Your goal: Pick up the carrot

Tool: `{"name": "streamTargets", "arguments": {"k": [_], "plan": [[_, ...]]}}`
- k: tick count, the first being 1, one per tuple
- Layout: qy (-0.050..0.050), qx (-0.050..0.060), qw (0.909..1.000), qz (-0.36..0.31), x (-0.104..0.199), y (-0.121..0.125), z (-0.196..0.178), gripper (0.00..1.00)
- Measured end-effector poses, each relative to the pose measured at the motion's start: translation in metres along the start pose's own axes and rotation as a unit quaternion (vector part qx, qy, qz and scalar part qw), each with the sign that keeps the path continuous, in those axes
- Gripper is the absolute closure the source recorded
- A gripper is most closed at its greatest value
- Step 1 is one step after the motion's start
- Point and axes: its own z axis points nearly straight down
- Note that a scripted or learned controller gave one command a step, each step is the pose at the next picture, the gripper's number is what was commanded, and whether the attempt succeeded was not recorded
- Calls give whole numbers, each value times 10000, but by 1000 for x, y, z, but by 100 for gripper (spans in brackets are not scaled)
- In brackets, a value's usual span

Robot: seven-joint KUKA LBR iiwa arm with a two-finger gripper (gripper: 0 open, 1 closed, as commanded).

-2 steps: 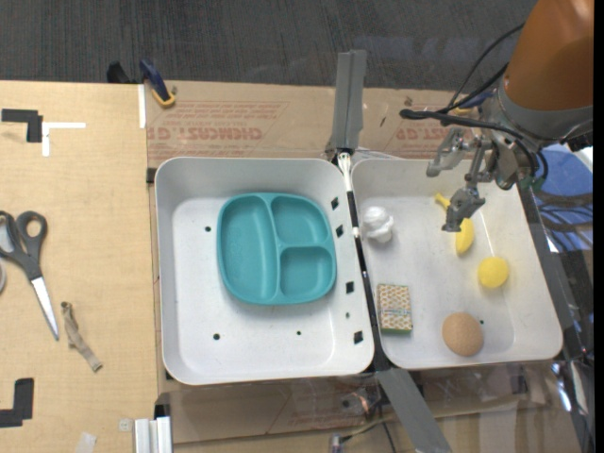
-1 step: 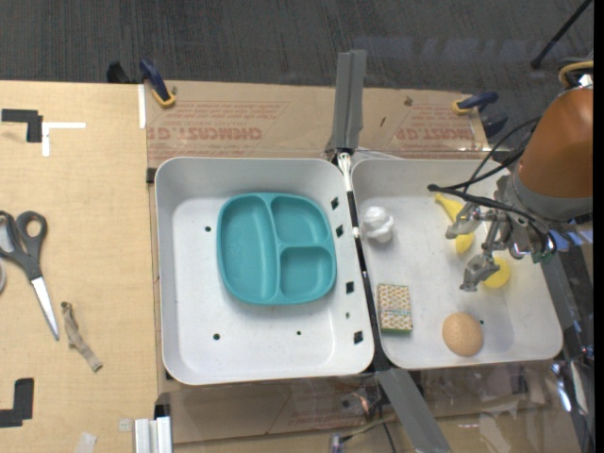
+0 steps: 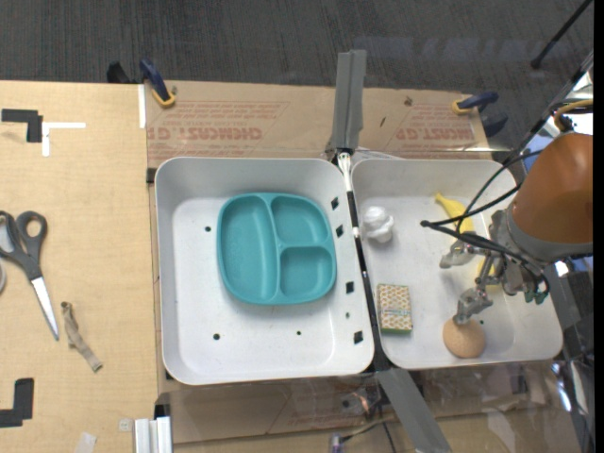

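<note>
A tan-orange rounded item (image 3: 462, 340) lies near the front edge of the right bin (image 3: 528, 347); I cannot tell whether it is the carrot. My gripper (image 3: 462, 281) hangs over the right bin, reaching in from the right under the orange wrist band (image 3: 562, 192). Its fingers stand apart with nothing between them. The lower fingertip (image 3: 469, 305) is just above the tan-orange item, and whether they touch is unclear.
The right bin also holds a yellow banana (image 3: 451, 208) at the back, a white lump (image 3: 377, 223) by the left wall and a speckled sponge block (image 3: 394, 309). A teal divided plate (image 3: 277, 248) lies in the left bin (image 3: 189, 281). Scissors (image 3: 33, 262) rest on the bench.
</note>
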Motion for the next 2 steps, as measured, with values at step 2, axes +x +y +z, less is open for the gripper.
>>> {"name": "streamTargets", "arguments": {"k": [2], "plan": [[101,-18,9997,209,22,-8,6,0]]}}
